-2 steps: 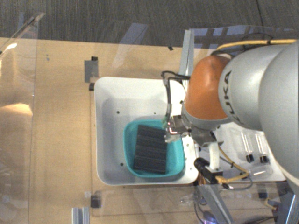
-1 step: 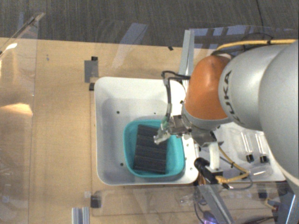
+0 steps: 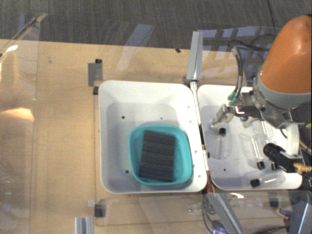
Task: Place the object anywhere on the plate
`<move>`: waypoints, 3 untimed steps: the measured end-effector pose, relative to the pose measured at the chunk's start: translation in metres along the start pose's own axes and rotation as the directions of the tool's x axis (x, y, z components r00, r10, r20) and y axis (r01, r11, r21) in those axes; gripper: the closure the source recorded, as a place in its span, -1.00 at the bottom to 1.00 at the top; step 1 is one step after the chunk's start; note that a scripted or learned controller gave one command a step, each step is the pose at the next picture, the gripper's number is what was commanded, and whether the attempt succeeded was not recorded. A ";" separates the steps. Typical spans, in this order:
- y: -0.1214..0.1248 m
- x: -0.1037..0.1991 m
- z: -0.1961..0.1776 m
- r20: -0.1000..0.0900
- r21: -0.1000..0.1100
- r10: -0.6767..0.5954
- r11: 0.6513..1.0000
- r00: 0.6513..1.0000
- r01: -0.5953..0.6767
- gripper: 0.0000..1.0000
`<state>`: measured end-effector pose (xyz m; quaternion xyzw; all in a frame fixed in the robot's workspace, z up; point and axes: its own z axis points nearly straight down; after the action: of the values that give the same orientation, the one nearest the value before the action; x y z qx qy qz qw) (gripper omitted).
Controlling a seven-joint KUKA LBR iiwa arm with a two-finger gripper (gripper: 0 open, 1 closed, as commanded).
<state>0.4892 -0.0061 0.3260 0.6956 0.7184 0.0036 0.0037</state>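
Observation:
A dark grey ridged block (image 3: 157,155) lies flat on the teal plate (image 3: 183,152), which sits in the left white bin (image 3: 112,130). The block rests inside the plate's rim, slightly left of its centre, with its long side running near to far. My gripper (image 3: 234,122) hangs over the right white bin (image 3: 214,174), well to the right of the plate and apart from the block. Its fingers stand open with nothing between them. The arm's orange band (image 3: 290,48) and grey wrist hide the far right part of that bin.
Several clear tube-like items with black caps (image 3: 265,178) lie on the right bin's floor near its front edge and centre. A raised divider (image 3: 200,130) separates the two bins. Wooden bench top extends to the left of the bins.

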 end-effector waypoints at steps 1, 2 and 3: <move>0.003 0.001 -0.011 0.002 -0.006 -0.009 1.000 1.000 0.009 1.00; -0.001 0.053 0.130 -0.002 0.008 -0.115 0.993 0.993 0.115 1.00; -0.001 0.052 0.129 -0.002 0.008 -0.115 0.993 0.993 0.115 -1.00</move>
<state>0.4881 0.0463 0.1965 0.6533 0.7571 0.0010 0.0007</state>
